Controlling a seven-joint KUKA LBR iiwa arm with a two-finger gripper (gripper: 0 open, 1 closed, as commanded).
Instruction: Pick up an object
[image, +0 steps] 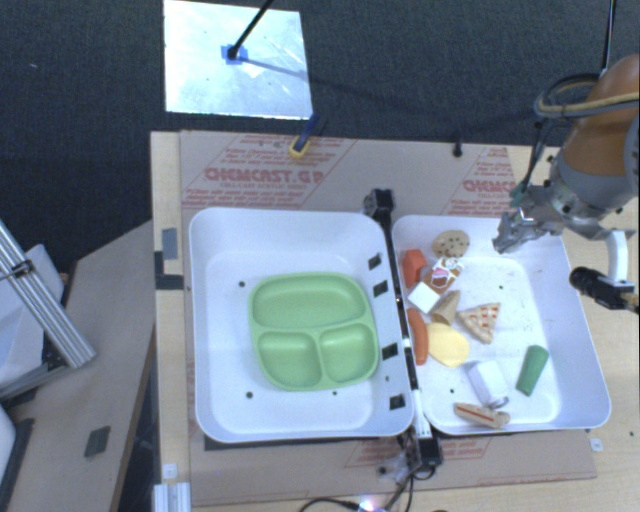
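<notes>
My gripper (508, 240) hangs over the far edge of the right bin (570, 330), above bare white floor to the right of a round cookie (451, 242). Nothing shows between its fingers. The right bin holds several toy foods: an orange-red piece (414, 266), a small red and white item (443, 272), a white cube (424, 297), a pizza slice (480, 321), a yellow piece (448, 346), a carrot (419, 336), a green cylinder (532, 369), a white cylinder (489, 381) and a hot dog (480, 414).
The left bin (220, 250) holds a green three-compartment plate (311, 330). A black-clipped divider (392, 300) separates the bins. The arm's orange band (605, 120) and grey wrist stand over the right bin's far right corner. A black part (597, 287) sticks out at the right rim.
</notes>
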